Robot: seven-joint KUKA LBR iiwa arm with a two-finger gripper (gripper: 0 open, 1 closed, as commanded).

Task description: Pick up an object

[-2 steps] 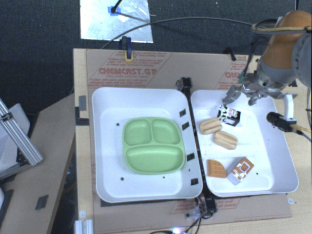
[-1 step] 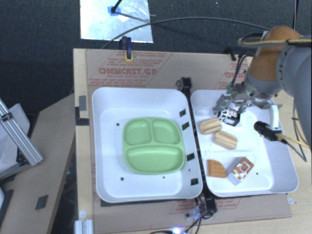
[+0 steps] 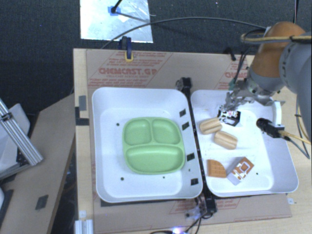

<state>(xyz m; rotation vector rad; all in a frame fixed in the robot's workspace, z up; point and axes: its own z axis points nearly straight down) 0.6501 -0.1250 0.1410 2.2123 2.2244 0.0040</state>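
My gripper (image 3: 232, 103) reaches down into the far part of the right bin (image 3: 280, 177). Directly under its tip lies a small black and white object (image 3: 229, 117), touching or nearly touching it. Two tan bread rolls (image 3: 210, 126) (image 3: 225, 140) lie just in front and to the left of that object. Nearer the front of the bin sit an orange waffle-like square (image 3: 216, 168) and a small orange and white box (image 3: 241, 170).
The left bin (image 3: 105, 130) holds a green divided plate (image 3: 153, 145). A raised divider with black clips (image 3: 189, 130) separates the two bins. The arm's grey body and orange band (image 3: 278, 48) hang over the right bin's far right corner.
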